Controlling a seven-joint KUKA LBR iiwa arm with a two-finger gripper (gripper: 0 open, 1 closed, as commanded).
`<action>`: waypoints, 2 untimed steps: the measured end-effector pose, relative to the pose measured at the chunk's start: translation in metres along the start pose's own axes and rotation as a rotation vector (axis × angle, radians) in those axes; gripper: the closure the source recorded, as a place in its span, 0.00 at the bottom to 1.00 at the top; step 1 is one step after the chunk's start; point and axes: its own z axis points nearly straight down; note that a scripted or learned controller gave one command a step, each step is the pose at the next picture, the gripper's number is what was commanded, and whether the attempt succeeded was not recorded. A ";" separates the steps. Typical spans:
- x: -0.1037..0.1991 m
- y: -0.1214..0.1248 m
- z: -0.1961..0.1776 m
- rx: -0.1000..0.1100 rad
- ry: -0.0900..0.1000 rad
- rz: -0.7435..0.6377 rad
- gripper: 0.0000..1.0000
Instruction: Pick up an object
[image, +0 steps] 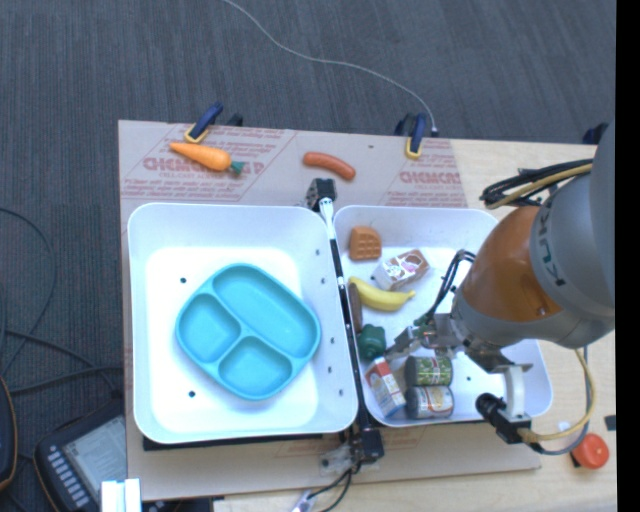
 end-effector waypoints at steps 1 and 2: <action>0.004 0.001 -0.008 0.002 0.007 -0.005 1.00; 0.003 0.000 -0.008 0.004 0.006 -0.005 0.00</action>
